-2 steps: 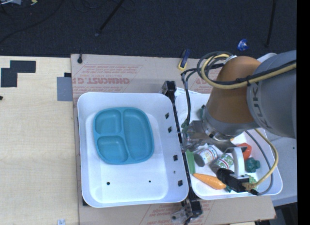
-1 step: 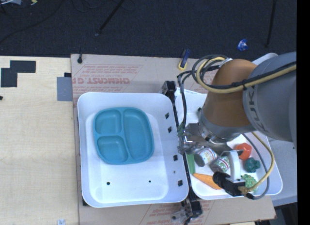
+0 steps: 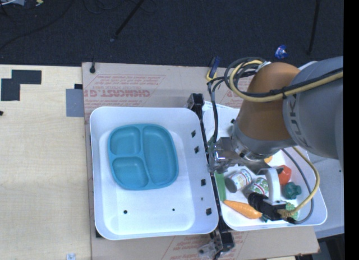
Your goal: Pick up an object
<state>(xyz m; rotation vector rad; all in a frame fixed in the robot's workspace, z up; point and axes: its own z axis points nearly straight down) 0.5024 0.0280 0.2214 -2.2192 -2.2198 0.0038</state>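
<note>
My gripper (image 3: 220, 157) is low over the left part of the right bin (image 3: 317, 208), mostly hidden under the grey and orange wrist. Just below it lie a small labelled jar (image 3: 241, 179), a second small jar (image 3: 259, 186) and a green piece (image 3: 220, 186) by the bin's left wall. An orange carrot (image 3: 243, 209) rests near the front edge. A white object (image 3: 274, 181), a red-orange item (image 3: 285, 172) and a teal item (image 3: 291, 190) sit to the right. I see nothing between the fingers.
The left bin (image 3: 106, 219) holds a blue divided plate (image 3: 142, 156). A black divider with clips (image 3: 203, 163) runs between the bins. Cables loop above the wrist at the back of the right bin.
</note>
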